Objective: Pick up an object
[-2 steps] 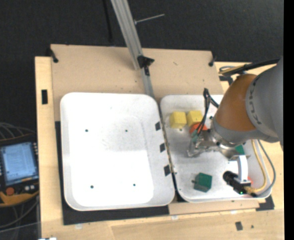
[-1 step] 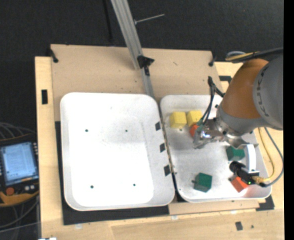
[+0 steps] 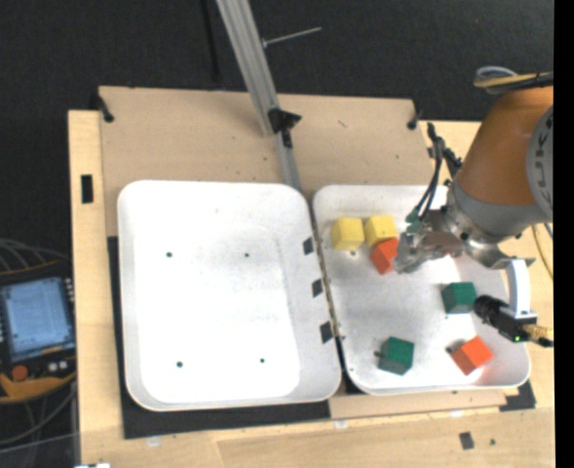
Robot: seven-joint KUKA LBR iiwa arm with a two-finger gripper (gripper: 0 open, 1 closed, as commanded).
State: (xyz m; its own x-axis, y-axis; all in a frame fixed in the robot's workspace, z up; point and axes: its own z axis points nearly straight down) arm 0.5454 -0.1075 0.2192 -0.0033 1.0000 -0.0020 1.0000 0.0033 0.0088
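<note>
The right bin holds several small blocks: two yellow ones side by side near its back, an orange-red block just in front of them, a green block at the right, another green block near the front, and an orange block at the front right. My gripper hangs low over the bin, right beside the orange-red block and touching or nearly touching its right side. The arm's grey wrist and orange band cover the bin's back right corner.
The left bin lies beside the right one, with small clips along the shared edge. A slanted metal post rises behind the bins. A handheld screen unit sits off the bench's left side.
</note>
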